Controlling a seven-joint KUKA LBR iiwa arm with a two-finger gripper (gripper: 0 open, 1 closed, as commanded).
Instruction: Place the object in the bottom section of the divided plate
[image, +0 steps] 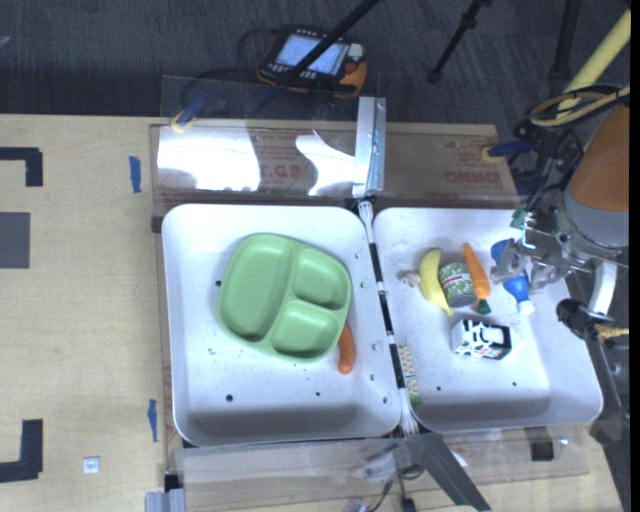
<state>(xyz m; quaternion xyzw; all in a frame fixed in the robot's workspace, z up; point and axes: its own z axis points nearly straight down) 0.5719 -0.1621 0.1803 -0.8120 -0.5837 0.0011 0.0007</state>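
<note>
**Green plate sits unloaded, far across from the gripper**

Grey metal marks the two-finger gripper (532, 256), which hangs over the right-hand rim of the right shallow white bin (520, 385), under the arm's orange band. The wrist hardware hides its tip, so it cannot be told whether it is spread or pressed together, and nothing is visibly held in it.

Closest to the gripper, touching or just beside it toward the bin's middle, is a small blue-and-white plastic item (516, 289). One step farther from the gripper lies a slim orange toy carrot (477, 270), tilted, with a small green-labelled can (458, 284) against it and a yellow toy banana (432, 280) on the can's far side. Near the gripper, toward the bin's near edge, rests a black-and-white patterned block (482, 338), apart from the cluster.

Which of these is the object to be moved cannot be told.

Well away from the gripper, beyond the seam between the bins, the left shallow white bin (200, 400) holds the light green divided plastic plate (285, 295). All three of its sections look bare. A second small orange piece (346, 350) lies in the bin against the plate's gripper-side lower rim, outside the sections.
</note>
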